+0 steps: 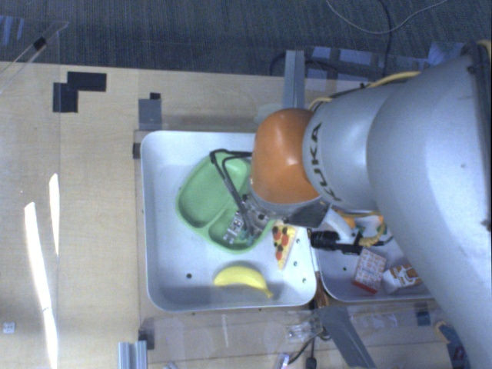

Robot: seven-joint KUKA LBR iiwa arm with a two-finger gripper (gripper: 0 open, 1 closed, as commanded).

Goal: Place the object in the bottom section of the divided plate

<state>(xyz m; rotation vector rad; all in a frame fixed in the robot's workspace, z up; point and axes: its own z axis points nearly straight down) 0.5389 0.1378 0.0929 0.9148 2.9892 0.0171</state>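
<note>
Green divided plate (201, 197) in left bin; banana (243, 277) below it.

Bench (84, 229): pale wood top, glare streaks at left. Directly on it: 2 shallow white bins side by side, left bin (165, 206) w/ rim fully seen, right bin (338, 289) mostly under arm. Black L-shaped mark (75, 89) (tape?) near far-left edge.

A pale wooden counter (84, 229) fills the lower left, black tape marks (77, 89) near its far edge; beyond lies dark blue carpet (192, 21) crossed by a thin cable (384, 28).
</note>
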